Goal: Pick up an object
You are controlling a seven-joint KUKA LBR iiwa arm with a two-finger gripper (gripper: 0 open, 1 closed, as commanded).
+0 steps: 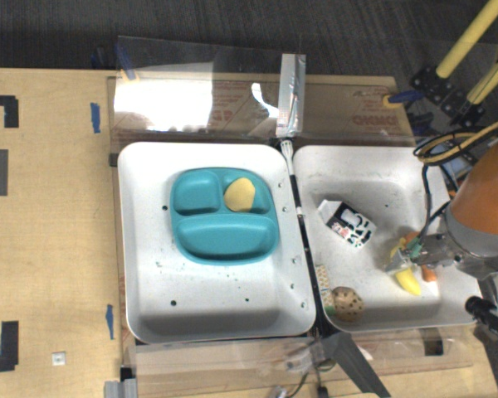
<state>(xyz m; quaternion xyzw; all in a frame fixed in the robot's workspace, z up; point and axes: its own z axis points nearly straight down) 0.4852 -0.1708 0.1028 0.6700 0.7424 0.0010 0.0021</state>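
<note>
I am viewing two white bins: the left bin and the right bin, both showing small dark specks. A teal tray is sitting in the left bin, carrying a yellow-tan lump. In the right bin I am seeing a white carton with black print and a red mark, a yellow piece, and a tan ball speckled with dark spots. The arm is showing grey with an orange band. The bench is appearing light tan, with black marks and blue tape.

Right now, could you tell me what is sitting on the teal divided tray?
A yellow round object lies in the teal divided tray's upper right compartment. Whatever is beneath the tray is covered.
</note>
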